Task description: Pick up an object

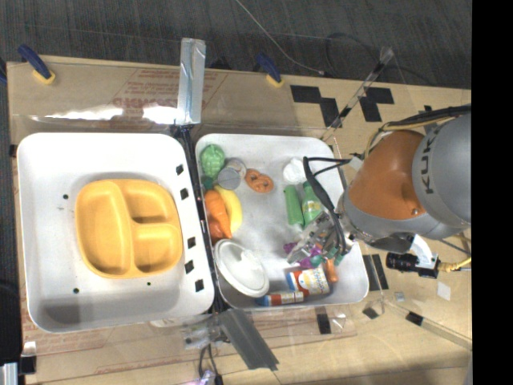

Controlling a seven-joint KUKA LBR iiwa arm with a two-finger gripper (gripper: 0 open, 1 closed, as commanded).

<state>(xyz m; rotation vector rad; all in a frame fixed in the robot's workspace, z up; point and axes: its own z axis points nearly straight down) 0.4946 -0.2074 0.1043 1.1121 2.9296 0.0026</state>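
The right bin (264,147) holds several small objects. At its far left lie a green leafy toy (212,160), a grey can (232,175) and an orange ring-shaped piece (258,181). A yellow banana (232,208) and an orange carrot (215,215) rest against the left wall. Two green bottles (293,204) lie near the middle. My gripper (324,241) is low in the bin's right part, over a purple and pink piece (304,252) and just above a small bottle with a red label (309,280). Cables and the wrist hide much of it.
A white bowl (240,268) sits at the right bin's near left corner, with a thin marker (282,298) along the near wall. A white lump (294,169) lies by the far wall. The left bin (48,295) holds a yellow divided tray (128,224).
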